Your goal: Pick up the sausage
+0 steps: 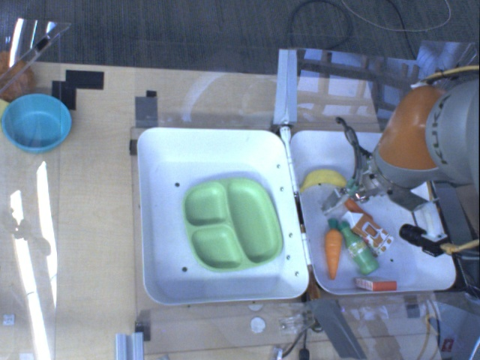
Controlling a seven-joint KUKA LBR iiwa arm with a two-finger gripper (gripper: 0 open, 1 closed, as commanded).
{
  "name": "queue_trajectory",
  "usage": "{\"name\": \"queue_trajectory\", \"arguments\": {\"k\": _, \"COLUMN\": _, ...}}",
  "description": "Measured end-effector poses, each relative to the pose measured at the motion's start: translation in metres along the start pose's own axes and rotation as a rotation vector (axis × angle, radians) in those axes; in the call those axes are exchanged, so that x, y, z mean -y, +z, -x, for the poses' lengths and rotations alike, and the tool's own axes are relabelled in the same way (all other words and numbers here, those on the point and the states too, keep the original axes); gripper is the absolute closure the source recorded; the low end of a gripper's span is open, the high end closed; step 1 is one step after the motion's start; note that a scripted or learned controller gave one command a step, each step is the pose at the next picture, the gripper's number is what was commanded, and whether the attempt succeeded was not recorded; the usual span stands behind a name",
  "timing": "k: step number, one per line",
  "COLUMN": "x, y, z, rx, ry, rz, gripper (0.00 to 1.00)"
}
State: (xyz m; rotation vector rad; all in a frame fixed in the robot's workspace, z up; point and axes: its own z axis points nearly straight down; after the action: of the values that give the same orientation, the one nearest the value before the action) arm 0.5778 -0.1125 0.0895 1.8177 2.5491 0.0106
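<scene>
The sausage (354, 205) is a short reddish-orange piece in the right bin (442, 276), just below the yellow banana (324, 178). Only part of it shows, because the gripper covers the rest. My gripper (348, 199) is low in the right bin, directly over the sausage and touching or nearly touching it. The grey arm with its orange band (409, 137) reaches in from the right. I cannot see whether the sausage is being held.
Close to the sausage in the right bin lie a carrot (332, 252), a green bottle (360, 252), a brown and white packet (373, 233) and a small red box (375, 284). The left bin (157, 201) holds a green divided plate (232, 223). A blue bowl (36, 122) stands at the far left.
</scene>
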Motion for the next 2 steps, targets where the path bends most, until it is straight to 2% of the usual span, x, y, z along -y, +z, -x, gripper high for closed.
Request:
{"name": "queue_trajectory", "arguments": {"k": 1, "x": -0.059, "y": 0.002, "z": -0.002, "rx": -0.001, "ry": 0.12, "rz": -0.003, "gripper": 0.0}}
{"name": "queue_trajectory", "arguments": {"k": 2, "x": -0.068, "y": 0.005, "z": 0.079, "rx": -0.003, "ry": 0.156, "rz": -0.017, "gripper": 0.0}}
